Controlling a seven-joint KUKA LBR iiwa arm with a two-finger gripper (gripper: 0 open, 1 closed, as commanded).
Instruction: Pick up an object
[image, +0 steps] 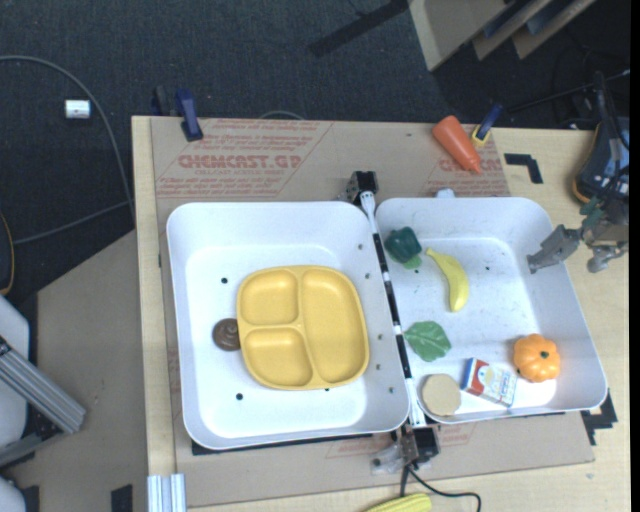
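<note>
The right bin (560, 290) holds a yellow banana (452, 280), a dark green pepper (403, 245), a flat green leaf (428, 340), an orange pumpkin (536, 358), a small red, white and blue carton (488, 382) and a tan round disc (440, 396). My gripper (576, 252) hangs over that bin's right rim, well to the right of the banana and above the pumpkin. Its fingers (548, 250) are spread apart, open, with nothing between them.
The left bin (200, 300) bears a yellow divided plate (300, 327) with a small brown object (227, 334) at its left edge. An orange carrot-like object (458, 145) lies on the bench behind the right bin. A blue clamp (187, 115) stands at the bench's back left.
</note>
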